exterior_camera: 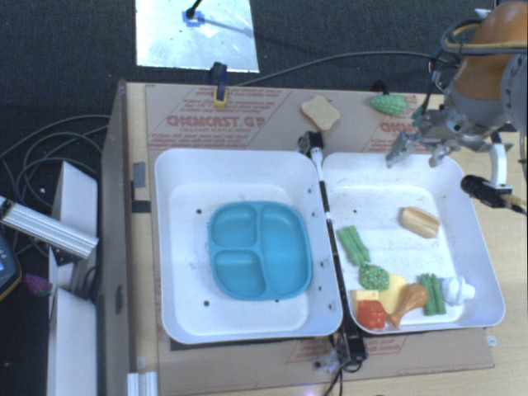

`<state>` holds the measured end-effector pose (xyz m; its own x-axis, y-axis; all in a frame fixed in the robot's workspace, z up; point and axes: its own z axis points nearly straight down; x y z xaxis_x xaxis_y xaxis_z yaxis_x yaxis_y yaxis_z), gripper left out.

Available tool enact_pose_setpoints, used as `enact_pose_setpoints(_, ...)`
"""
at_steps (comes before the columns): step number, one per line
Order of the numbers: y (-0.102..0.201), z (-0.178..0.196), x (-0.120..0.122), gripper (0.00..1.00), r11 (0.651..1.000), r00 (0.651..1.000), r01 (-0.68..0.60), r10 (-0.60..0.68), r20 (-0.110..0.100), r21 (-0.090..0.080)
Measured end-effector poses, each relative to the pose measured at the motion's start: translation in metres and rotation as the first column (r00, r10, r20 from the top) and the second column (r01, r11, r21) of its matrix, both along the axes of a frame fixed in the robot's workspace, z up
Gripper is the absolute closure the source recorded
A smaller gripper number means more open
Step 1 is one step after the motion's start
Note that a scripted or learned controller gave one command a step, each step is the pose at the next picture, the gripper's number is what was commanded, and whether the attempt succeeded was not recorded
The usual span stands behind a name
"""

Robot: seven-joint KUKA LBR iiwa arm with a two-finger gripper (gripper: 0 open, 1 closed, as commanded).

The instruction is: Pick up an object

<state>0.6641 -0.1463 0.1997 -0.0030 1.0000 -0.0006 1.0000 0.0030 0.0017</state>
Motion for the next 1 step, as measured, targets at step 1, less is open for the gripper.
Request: enact_pose_setpoints(1, 0.0429, -0.0554, 0.0046, 0.0, 1.0, 1.0, -0.002, 0.002, -0.001, 0.001)
